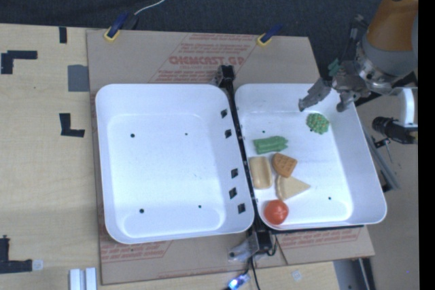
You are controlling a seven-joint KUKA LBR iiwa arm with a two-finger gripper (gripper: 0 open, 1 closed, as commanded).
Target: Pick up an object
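Gripper (327, 98) spread apart, holding nothing, poised above the right bin's (363, 173) far end, just over the green broccoli piece (317, 123). Nothing lifted yet, by the look of it: descent, closing and raising all left to do.

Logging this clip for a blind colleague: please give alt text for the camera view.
The pincer hangs open over the right bin, just above a green broccoli piece, holding nothing. Nearer the divider lie a green pod, three tan pieces and a red tomato.
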